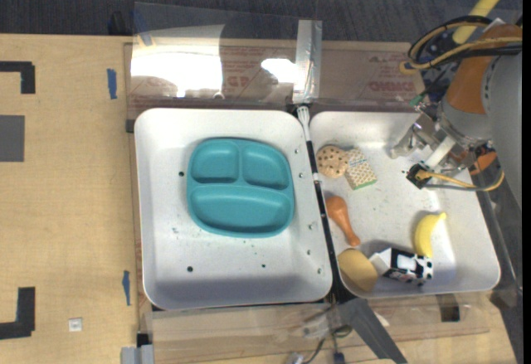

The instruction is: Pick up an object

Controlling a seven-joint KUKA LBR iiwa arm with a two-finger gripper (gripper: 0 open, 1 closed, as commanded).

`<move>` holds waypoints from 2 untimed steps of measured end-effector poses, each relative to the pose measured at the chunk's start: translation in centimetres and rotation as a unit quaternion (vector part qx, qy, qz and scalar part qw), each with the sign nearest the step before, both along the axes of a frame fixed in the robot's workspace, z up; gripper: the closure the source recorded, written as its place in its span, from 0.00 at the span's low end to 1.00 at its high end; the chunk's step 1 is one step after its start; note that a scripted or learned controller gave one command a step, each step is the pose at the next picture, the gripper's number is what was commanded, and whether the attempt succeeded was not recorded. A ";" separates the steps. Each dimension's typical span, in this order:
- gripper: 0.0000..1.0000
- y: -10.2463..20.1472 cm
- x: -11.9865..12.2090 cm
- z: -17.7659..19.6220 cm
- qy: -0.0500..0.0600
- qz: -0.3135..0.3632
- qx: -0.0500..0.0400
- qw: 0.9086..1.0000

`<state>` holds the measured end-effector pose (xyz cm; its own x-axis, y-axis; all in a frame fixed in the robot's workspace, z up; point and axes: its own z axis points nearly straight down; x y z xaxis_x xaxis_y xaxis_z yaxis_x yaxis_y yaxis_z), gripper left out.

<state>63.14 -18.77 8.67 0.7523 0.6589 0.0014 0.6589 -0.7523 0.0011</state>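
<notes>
Two shallow white bins are set side by side on the tabletop [58,188], presumably so that items can be lifted from one and dropped into the other. The left bin [158,271] carries a teal divided plate [241,186], a smooth moulded piece with three compartments, lying flat near the middle. The candidate objects are gathered in the right bin [485,267]: a round speckled cookie [332,160] touching a pale waffle-textured square [360,172] towards the far left, an orange carrot-shaped toy [341,218] lying at a slant below them, a tan wooden spoon [358,269] at the near edge, a small black-and-white cow-patterned toy [405,264] just beside it, and a glossy yellow banana [427,233] curved upright near the right. All appear to be light plastic or wooden play items.

The end effector [430,151] is seen over the far right of the right bin, well apart from the objects. How far it is open cannot be told, and nothing is seen held in it.
</notes>
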 end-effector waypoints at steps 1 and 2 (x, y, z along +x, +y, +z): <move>0.00 7.3 0.1 0.0 0.001 -0.253 0.002 0.967; 0.00 2.7 -9.5 0.0 0.002 -0.230 0.000 0.973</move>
<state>53.64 -16.10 8.66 0.9675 0.2528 -0.0019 0.2528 -0.9675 0.0000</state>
